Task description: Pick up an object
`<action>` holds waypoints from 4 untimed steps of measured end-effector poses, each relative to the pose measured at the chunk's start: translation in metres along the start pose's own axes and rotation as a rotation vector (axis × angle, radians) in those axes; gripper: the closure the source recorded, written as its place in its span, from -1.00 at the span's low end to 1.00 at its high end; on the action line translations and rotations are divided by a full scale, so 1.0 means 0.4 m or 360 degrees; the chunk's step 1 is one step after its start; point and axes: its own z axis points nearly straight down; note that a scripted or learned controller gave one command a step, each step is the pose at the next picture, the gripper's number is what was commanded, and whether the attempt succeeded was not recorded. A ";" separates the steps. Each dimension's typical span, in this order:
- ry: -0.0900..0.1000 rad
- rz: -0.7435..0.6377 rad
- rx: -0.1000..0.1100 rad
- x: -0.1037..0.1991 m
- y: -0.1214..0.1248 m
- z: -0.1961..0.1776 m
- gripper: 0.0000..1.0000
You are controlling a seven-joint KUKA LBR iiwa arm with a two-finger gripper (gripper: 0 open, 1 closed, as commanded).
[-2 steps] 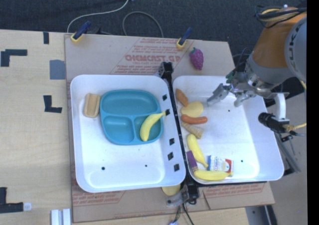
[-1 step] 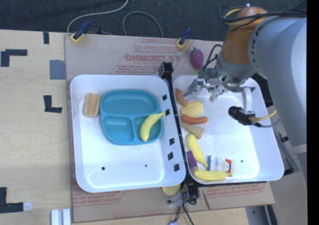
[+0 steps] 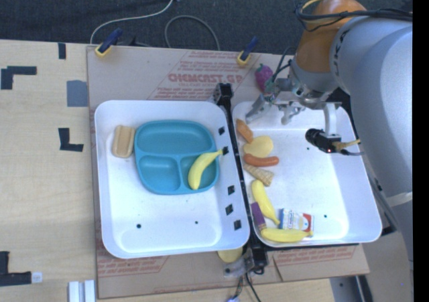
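My gripper (image 3: 271,112) hangs over the back left part of the right bin (image 3: 335,187), open, with nothing between its fingers. Just in front of it lie an orange carrot-like piece (image 3: 243,131), a pale yellow piece (image 3: 262,145), a sausage (image 3: 261,160) and a waffle cone (image 3: 260,175). Farther forward rest a banana (image 3: 263,201), a second banana (image 3: 283,234), a purple piece (image 3: 257,213) and a small carton (image 3: 295,219).
The left bin (image 3: 114,220) holds a blue divided plate (image 3: 167,160) with a banana (image 3: 202,168) on it and a slice of toast (image 3: 123,141) beside it. A purple eggplant (image 3: 263,76) lies behind the right bin on the cardboard.
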 end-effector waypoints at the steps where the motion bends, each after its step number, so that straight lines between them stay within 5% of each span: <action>1: 0.0003 0.0003 0.0012 0.101 -0.251 -0.102 -1.00; 2: -0.0003 0.0007 0.0000 0.001 -0.160 -0.098 -1.00; 3: -0.0004 0.0007 0.0002 -0.124 -0.052 0.047 -1.00; 4: 0.0001 -0.0012 -0.0008 0.162 0.003 -0.108 -1.00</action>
